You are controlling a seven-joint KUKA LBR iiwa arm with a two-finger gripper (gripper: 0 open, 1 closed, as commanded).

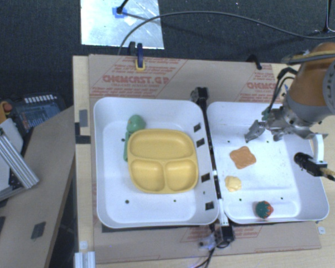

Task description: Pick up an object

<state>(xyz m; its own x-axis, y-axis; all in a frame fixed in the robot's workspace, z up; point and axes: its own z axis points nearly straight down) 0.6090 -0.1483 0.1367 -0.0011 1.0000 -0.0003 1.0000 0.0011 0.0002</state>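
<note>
Yellow tray (159,166), green object (135,124), orange piece (243,158), pale-yellow lump (233,183), possibly green-red ball (263,209)

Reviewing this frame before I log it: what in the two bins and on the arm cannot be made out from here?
- Gripper: small and slightly blurred above the right bin; finger state unreadable.
- Green object in the left bin: the yellow divided tray covers its lower part, so its shape is unclear.
- Arm: cut off by the right edge.
- Small pale yellow item and green-and-red ball: too small to identify.
</note>
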